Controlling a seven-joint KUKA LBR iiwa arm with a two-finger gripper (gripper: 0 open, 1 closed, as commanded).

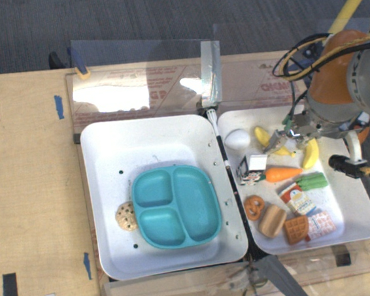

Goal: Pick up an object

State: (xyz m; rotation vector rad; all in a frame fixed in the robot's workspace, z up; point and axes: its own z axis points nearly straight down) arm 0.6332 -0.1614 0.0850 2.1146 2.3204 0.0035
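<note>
A tan bench [34,212] bears two white bins: one [100,153] well left of the gripper [287,134], one [356,215] under it.

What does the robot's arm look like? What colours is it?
The arm is grey and rounded, with a bright orange band above the wrist. Yellow and black cables loop beside it. At the end sits a small metal pincer of dark and silvery parts.
</note>
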